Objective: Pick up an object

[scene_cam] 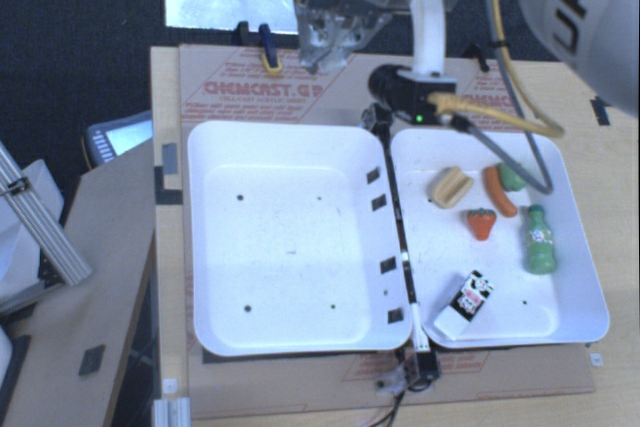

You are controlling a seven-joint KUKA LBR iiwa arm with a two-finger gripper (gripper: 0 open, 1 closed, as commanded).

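Observation:
The right bin (585,300) holds several small items: a tan bread roll (450,186), an orange carrot (500,192) with a green top, a red strawberry (481,223), a green bottle (540,240) and a black-and-white milk carton (466,300) near the front. My gripper (326,45) hangs high beyond the back edge of the bins, over the cardboard, well up and left of the items. Nothing shows beneath it.
The left bin (215,245) lies beside the right one, with a row of black clips (380,203) along the shared divider. A black mount (405,95) and yellow and grey cables (500,120) cross the right bin's back edge.

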